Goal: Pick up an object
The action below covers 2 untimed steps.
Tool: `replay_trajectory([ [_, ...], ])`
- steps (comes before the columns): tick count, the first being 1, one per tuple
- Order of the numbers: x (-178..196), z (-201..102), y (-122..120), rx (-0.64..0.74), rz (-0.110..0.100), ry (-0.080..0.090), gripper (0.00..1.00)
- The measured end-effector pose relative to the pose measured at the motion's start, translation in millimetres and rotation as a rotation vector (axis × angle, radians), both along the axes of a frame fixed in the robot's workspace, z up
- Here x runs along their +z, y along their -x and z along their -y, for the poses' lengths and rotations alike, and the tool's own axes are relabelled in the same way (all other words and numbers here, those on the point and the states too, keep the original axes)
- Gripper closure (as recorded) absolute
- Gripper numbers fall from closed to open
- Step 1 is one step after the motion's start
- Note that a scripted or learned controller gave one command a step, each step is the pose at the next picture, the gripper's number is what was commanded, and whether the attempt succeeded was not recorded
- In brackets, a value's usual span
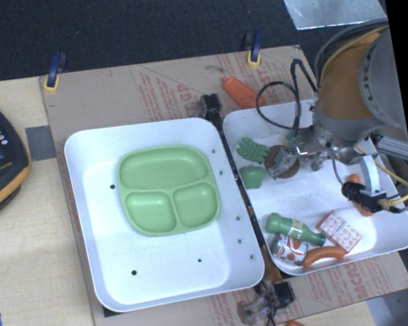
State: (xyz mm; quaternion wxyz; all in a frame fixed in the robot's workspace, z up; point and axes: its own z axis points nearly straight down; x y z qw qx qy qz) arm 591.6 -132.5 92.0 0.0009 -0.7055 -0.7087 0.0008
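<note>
In the camera view I am watching the arm (350, 93) reaching in over the right bin (405, 241), with the gripper (282, 162) hanging low in that bin's upper half. It is reading as a dark blur against the white floor, so I cannot tell how wide it is standing or whether anything is caught in it.

The nearest candidates are sitting just to the camera-left of the gripper, against the wall shared with the left bin (96, 216): a leafy green toy (249, 149) slightly above its level and a rounded green piece (253, 178) slightly below. I am judging these to be the targets, since the tool is pointing their way.

Towards the camera from the gripper, well apart from it, a green bottle (294, 229), a red-and-white packet (339, 230) and an orange curved piece (322, 257) are lying crowded together along the near wall, which I am guessing makes them awkward picks.

The green divided plate (168, 188) is resting alone in the left bin, far to the gripper's camera-left.
</note>
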Motion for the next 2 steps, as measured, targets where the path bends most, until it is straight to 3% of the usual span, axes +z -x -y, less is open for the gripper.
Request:
replay_trajectory([
  [1,-0.1,-37.0,-52.7,-0.001,-0.001,-0.001,0.0],
  [2,-0.2,10.9,-26.0,-0.003,-0.002,-0.001,0.0],
])
